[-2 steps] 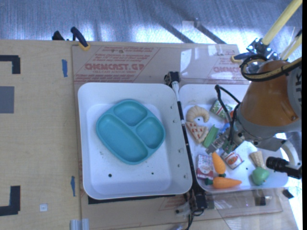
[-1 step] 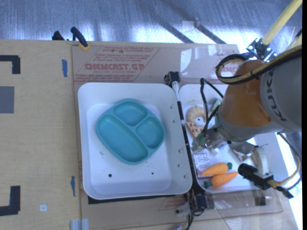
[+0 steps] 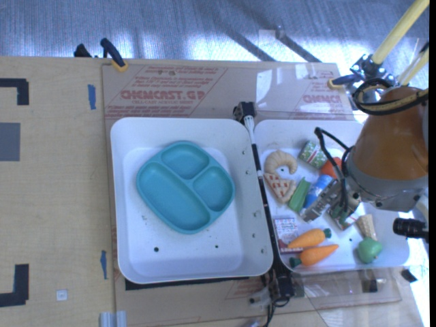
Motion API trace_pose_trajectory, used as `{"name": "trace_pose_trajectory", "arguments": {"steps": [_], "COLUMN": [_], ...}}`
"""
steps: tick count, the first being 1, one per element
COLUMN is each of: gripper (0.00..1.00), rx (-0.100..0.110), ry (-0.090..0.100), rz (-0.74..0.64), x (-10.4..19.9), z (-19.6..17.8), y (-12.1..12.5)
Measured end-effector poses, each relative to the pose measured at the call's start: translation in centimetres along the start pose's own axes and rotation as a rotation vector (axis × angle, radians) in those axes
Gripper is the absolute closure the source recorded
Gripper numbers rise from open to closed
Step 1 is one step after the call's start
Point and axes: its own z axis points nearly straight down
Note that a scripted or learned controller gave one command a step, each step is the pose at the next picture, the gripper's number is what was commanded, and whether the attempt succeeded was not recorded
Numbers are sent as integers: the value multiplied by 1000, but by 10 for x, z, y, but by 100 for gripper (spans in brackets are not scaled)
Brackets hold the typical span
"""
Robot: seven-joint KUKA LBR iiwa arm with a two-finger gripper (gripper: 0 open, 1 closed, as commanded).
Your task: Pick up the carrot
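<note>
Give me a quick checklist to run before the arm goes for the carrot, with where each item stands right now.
1. Carrot target located: ok. Two carrots lie side by side at the near edge of the right bin.
2. Which carrot is meant: cannot tell.
3. Gripper over the carrots: not ok; it hangs farther back, above the green and blue items.
4. Carrots uncovered from above: ok.
5. Neighbours clear of the carrots: not ok; a red-and-white packet touches the upper carrot's tip.
6. Carrot already held: not ok; both rest in the bin.
</note>
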Motion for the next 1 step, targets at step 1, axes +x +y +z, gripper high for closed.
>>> {"name": "trace_pose_trajectory", "arguments": {"steps": [1], "gripper": [0], "rx": [-1], "ry": [1], "rz": [-3], "x": [1], "z": [0], "y": [2]}}
